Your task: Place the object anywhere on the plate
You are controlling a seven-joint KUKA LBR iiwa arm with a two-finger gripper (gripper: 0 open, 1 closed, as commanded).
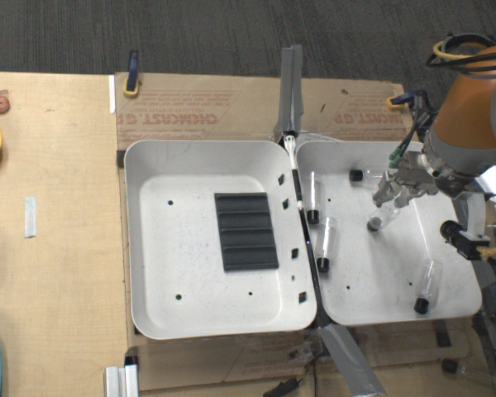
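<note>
Tubes [314, 198], four clear with black caps, right bin [446, 304], one dark plate [246, 231].

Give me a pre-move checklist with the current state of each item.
1. Gripper over the right bin: ok.
2. A tube between the fingers: cannot tell; a clear tube hangs just under the gripper.
3. Black ridged plate lies flat in the left bin, top bare: ok.
4. Other black-capped tubes stay in the right bin, two by the divider and one near the front: ok.
5. Path over the divider to the plate: cannot tell.
</note>
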